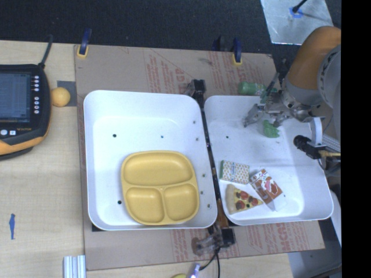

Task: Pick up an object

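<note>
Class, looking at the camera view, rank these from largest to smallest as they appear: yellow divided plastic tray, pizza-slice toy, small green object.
1. Yellow divided plastic tray
2. Pizza-slice toy
3. Small green object, partly hidden by the tool

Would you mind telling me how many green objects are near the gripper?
2. One green object lies in the right bin, just below the gripper. Another green object sits on the cardboard beyond that bin's far rim. The arm may hide others.

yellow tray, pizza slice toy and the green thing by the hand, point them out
yellow tray (159, 169), camera view, on its large upper compartment
pizza slice toy (242, 200), camera view, on the middle of the slice
green thing (271, 130), camera view, on its visible body just below the hand (262, 113)
</note>
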{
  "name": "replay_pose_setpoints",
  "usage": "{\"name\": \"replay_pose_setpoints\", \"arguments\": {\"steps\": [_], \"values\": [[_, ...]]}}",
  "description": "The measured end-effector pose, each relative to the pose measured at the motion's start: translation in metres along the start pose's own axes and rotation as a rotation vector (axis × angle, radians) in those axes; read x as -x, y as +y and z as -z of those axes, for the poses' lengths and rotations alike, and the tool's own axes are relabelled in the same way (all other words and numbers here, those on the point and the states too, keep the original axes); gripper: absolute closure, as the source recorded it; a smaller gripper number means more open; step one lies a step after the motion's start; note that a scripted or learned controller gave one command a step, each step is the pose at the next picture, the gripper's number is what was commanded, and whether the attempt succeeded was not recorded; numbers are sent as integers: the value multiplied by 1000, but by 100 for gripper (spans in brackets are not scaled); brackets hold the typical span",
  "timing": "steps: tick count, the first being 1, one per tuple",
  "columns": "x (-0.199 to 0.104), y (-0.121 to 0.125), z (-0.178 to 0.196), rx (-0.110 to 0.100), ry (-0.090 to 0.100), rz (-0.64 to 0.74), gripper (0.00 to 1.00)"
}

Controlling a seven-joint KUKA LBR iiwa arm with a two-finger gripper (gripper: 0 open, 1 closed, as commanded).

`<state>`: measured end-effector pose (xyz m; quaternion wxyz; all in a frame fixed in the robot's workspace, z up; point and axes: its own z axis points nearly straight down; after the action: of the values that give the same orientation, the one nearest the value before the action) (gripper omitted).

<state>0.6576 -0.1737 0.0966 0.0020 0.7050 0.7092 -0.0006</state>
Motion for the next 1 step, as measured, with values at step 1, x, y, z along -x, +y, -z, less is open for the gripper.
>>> {"name": "replay_pose_setpoints", "arguments": {"steps": [1], "values": [[11, -109, 158, -1, 2, -4, 0]]}}
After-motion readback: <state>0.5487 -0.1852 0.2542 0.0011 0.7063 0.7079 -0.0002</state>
